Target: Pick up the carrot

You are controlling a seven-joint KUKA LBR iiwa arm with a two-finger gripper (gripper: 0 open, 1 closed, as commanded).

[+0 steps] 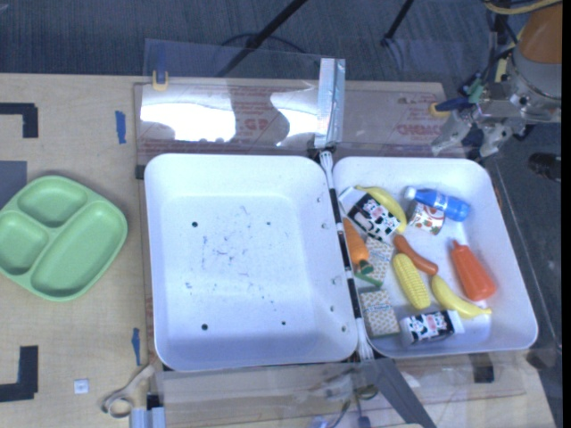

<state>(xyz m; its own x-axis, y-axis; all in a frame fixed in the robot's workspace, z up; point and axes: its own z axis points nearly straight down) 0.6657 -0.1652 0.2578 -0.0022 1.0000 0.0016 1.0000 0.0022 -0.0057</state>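
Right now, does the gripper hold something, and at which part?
Nothing is held. The gripper hangs above the right bin's far rim with nothing between its fingers. The carrot lies by the bin's left wall.

Bench: wooden top. Bears two white bins, both below-left of the gripper; green tray far left.

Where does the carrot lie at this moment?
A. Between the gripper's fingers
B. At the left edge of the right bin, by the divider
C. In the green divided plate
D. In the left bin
B. The carrot lies in the right bin against its left wall, beside the black-and-white carton, far from the gripper at the bin's top right corner.
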